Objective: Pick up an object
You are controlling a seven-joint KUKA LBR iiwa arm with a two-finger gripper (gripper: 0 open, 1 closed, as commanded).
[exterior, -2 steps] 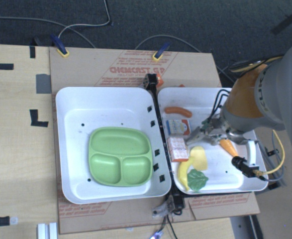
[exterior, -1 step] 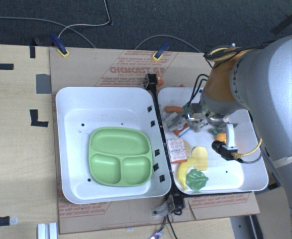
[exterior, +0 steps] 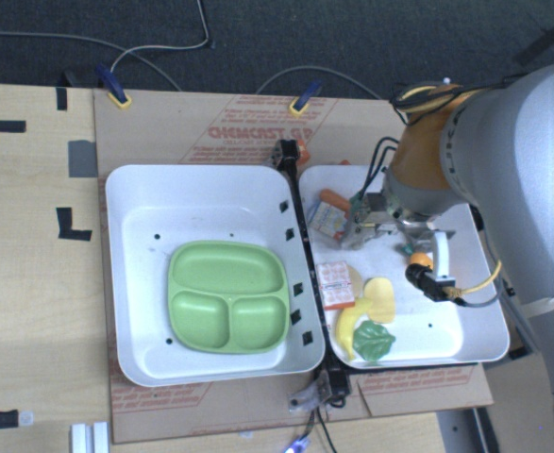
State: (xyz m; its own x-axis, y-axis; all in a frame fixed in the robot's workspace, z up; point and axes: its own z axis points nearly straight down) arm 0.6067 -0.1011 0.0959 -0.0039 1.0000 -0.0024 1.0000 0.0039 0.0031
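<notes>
Here the gripper [exterior: 360,234] is low in the right bin [exterior: 465,343], its tip buried in clutter, so its state cannot be told. Just left of it, touching or nearly so, lies a small printed packet [exterior: 326,220]. A second packet [exterior: 334,284] and yellow toy [exterior: 378,300] lie nearer the camera.

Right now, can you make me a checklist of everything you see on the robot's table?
Surface: brown cardboard sheet under two white bins.
Job's things: right bin holds a yellow toy, green toy, small printed box and a packet.
Clutter: green divided plate in the left bin.
Grippers: gripper low in the right bin, fingers unclear.
Cables: white cable behind the bench.
Surroundings: blue-and-yellow clamps; black tape marks.
</notes>
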